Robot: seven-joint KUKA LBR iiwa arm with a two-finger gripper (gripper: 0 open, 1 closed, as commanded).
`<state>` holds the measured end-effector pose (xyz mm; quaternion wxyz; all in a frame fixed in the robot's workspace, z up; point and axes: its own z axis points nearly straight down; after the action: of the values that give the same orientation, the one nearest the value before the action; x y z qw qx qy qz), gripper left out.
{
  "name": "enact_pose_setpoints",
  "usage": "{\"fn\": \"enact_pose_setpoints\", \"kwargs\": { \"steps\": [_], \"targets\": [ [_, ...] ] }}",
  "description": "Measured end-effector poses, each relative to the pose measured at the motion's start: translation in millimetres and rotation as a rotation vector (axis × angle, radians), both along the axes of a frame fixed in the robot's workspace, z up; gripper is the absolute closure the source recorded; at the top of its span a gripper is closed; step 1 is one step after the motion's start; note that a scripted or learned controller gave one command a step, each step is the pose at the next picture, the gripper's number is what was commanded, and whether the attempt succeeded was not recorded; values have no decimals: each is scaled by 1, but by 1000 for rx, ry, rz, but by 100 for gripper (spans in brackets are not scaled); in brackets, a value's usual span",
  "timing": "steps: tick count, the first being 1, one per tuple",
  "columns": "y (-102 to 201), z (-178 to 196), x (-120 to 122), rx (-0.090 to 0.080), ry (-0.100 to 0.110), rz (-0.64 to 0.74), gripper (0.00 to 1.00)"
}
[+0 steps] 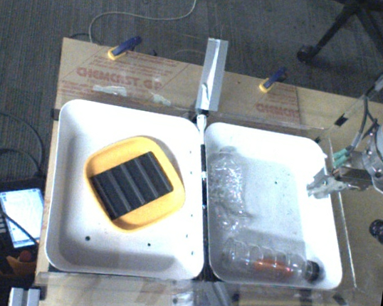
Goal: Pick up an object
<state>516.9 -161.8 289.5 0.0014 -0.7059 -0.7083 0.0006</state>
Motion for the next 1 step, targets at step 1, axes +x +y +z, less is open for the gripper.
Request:
{"fn": "enact_pose_setpoints", "kwargs": {
  "steps": [1],
  "targets": [
    [0, 0, 0, 0, 0, 0, 0]
  ]
}}
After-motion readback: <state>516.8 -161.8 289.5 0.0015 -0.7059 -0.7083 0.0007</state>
